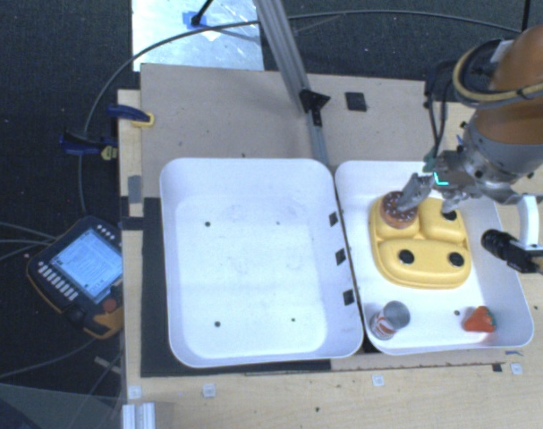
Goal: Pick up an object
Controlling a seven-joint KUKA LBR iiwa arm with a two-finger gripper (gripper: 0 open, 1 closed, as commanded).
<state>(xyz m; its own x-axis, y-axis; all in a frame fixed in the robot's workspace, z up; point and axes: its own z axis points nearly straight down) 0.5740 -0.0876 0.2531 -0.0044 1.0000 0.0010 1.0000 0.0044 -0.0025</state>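
Note:
The right bin [513, 329] holds a yellow moulded toy [423, 253] with dark holes. A brown round piece with sprinkles [397, 211] rests on the toy's upper left corner. A small metal cup [392, 318] lies at the bin's front left, and a red and orange strawberry-like toy [478, 319] lies at its front right. My gripper [429, 202] hangs over the back of the yellow toy, open. One finger [411, 193] reaches down to the brown piece's right rim. Nothing sits between the fingers.
The left bin [177, 239] is bare white. A grey pole [284, 47] slants across the back of the bench. A black part [508, 247] of the arm hangs over the right bin's right wall. A teach pendant [79, 271] lies off the bench at left.

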